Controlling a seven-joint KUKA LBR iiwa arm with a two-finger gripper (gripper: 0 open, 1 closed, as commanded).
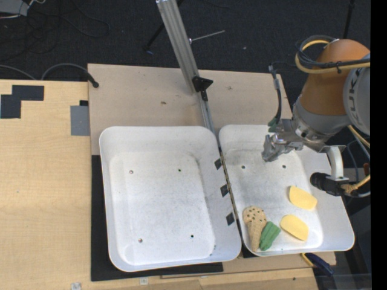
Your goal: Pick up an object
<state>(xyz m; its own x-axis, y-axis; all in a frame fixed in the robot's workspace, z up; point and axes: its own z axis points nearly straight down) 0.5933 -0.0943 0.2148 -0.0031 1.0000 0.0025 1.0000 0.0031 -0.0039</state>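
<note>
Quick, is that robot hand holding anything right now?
Hand: over the right bin, nothing seen in it; open or closed cannot be told.

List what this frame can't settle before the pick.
- Gripper, camera view: too small and blurred to tell open or shut.
- Green item: its lower end sits at the right bin rim; identity unclear.
- Cookie: right edge covered by the green item.
- Two yellow pieces: too small to identify.

Two white bins [163, 252], two yellow pieces [302, 198], one cookie [254, 218], one green piece [269, 235].
</note>
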